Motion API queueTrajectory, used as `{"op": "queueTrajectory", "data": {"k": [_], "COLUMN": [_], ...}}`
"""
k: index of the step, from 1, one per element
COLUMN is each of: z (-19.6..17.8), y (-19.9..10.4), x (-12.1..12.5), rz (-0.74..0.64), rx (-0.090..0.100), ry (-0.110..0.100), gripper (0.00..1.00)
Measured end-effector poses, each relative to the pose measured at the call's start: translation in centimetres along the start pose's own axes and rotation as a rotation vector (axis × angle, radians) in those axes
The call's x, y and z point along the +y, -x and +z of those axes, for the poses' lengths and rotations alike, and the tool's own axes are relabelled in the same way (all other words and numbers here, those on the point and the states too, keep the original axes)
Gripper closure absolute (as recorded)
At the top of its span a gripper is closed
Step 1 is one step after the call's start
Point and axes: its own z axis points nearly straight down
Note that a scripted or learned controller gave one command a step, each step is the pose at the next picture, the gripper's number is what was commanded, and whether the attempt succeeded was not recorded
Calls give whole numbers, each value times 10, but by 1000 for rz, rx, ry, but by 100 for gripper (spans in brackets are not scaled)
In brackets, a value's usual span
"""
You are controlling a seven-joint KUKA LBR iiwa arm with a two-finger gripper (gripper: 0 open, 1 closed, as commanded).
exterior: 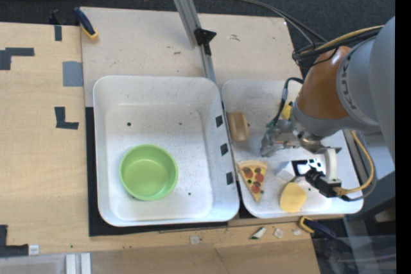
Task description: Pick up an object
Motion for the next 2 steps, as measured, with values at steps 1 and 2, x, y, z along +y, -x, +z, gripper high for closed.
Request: {"op": "queueTrajectory", "data": {"k": [1,2], "z": [-50,-93], "y": [3,2], "x": [9,10], "rz": [0,0], "rx": [-2,-2], "ry": [11,12], "gripper": [100,100]}}
